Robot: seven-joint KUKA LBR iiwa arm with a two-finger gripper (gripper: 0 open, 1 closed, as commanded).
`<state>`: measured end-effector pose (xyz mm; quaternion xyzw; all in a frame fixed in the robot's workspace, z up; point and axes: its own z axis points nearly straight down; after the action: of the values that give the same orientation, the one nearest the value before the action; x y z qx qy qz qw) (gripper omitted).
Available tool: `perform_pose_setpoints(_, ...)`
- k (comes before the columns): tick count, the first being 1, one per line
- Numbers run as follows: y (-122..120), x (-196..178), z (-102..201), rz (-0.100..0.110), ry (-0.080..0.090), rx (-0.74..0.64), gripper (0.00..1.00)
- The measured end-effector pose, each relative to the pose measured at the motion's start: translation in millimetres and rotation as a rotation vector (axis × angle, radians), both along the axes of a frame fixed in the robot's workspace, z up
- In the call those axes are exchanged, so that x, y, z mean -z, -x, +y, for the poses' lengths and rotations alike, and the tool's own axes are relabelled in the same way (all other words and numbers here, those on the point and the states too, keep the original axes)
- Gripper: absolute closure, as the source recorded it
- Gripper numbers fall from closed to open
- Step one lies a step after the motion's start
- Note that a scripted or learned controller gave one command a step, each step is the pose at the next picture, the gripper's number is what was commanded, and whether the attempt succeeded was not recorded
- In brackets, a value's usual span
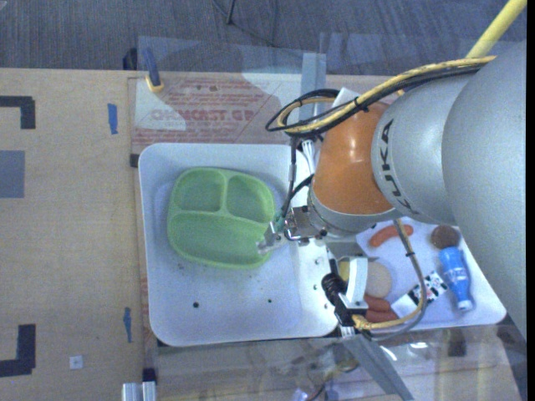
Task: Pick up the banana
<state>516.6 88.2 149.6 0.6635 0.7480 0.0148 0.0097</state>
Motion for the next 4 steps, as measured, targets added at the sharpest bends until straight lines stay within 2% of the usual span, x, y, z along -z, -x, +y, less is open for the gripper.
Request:
perform_pose_setpoints(1, -24, -35, -18, 0.035, 0.006, 0.222, 0.0)
perform_pose_setpoints(2, -34, -1, -5, 0.008, -0.005, 0.27, 0.0)
perform_pose_setpoints(3, -35, 5, 1, 0.007, 0.002, 0.222, 0.0)
perform_pose_setpoints(4, 6, -67, -14, 0.035, 0.008, 0.098, 0.0)
